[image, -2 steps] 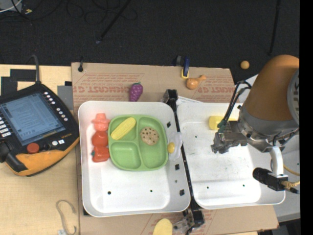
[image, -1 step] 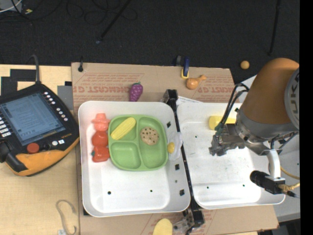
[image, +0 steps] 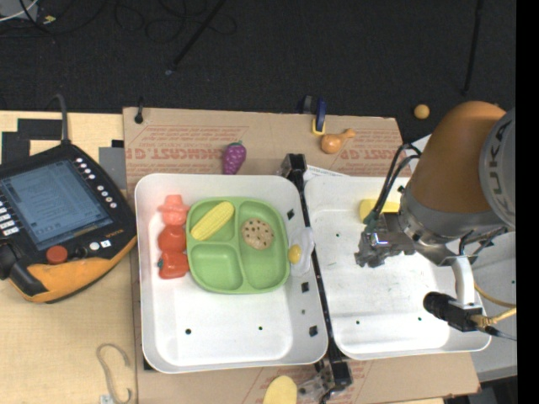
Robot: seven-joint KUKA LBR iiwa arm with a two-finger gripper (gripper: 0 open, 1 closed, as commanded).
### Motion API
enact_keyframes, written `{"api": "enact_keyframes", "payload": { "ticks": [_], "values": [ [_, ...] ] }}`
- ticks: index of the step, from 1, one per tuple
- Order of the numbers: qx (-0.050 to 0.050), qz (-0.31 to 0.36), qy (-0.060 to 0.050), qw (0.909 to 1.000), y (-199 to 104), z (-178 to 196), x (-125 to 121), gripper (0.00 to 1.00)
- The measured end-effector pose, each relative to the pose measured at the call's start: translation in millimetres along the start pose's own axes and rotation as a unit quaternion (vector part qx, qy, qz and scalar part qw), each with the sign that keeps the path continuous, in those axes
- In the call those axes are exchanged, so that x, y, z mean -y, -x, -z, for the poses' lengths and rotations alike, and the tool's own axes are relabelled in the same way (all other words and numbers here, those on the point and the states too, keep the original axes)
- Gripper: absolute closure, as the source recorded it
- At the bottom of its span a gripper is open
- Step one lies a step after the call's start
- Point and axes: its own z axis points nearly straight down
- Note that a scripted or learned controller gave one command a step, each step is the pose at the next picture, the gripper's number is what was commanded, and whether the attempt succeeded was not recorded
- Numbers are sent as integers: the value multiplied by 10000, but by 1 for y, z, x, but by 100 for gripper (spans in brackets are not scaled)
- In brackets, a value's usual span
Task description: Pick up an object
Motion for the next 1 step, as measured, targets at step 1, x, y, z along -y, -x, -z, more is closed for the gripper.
{"api": "enact_keyframes", "payload": {
  "ticks": [1],
  "values": [
    [0, 0, 18, 10000, 2, 17, 4, 100]
  ]
}}
